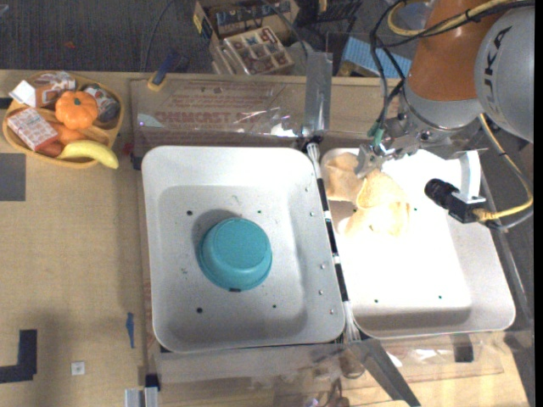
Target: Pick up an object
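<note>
Arm enters from the right, orange band uppermost, wrist bent down over the far left corner of the right bin [475, 312]. Gripper [371, 161] sits at the top edge of a pale, crumpled, cloth-like object [377, 202] lying in that corner; cannot tell whether the fingers are apart or together, nor whether they grasp it. Left bin [170, 312]: white, shallow, rounded corners, holding a smooth teal bowl [236, 253] turned upside down near centre. Wicker basket of toy fruit [59, 130] on bench, far left.
</note>
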### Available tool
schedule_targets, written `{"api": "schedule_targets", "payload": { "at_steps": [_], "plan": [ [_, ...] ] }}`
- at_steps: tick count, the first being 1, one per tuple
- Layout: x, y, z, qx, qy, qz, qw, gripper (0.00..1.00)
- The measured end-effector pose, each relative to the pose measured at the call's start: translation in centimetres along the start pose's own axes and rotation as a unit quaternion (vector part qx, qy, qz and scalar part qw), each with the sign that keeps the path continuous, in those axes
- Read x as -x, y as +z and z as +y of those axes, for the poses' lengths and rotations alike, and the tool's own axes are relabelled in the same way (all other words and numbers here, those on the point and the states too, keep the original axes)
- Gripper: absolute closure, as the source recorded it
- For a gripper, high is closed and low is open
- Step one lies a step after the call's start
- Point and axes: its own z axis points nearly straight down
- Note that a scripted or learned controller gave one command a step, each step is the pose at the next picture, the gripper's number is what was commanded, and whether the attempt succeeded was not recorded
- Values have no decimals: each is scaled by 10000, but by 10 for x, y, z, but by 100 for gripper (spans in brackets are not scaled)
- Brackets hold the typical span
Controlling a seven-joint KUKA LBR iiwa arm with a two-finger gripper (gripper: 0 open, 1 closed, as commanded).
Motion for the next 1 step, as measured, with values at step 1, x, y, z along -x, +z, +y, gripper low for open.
{"api": "schedule_targets", "payload": {
  "at_steps": [1],
  "plan": [
    [3, -89, 1, 3, -625, -4, 9980, 100]
  ]
}}
